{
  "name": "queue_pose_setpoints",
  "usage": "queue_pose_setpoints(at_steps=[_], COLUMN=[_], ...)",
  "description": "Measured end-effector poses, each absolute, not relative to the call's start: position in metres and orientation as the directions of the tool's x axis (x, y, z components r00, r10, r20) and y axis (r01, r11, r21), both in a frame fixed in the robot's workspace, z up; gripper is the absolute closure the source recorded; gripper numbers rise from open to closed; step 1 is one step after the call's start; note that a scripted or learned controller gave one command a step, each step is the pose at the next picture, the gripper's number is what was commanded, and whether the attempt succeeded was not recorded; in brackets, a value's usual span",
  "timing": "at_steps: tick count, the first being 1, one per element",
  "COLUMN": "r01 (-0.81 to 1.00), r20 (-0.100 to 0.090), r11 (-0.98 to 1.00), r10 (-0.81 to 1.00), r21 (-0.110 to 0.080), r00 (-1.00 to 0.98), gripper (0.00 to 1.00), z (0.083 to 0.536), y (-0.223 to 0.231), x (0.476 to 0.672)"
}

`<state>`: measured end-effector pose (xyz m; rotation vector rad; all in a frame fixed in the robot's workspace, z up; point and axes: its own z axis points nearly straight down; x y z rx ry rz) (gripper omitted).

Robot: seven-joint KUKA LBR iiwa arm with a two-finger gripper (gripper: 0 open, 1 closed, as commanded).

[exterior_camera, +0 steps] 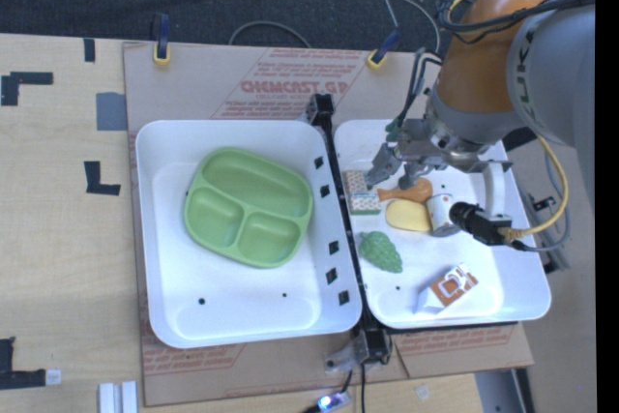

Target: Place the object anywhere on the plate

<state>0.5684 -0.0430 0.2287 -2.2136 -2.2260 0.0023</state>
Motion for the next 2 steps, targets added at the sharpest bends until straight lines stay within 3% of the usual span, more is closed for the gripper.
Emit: queue_pose_setpoints(at_steps=[2], r01=[1.000], r20=[0.001], r11=[0.007], r10=[1.000], r21=[-0.003], r00=[-0.007], gripper=[1.00], z=[0.214], y=[0.076], x=[0.560])
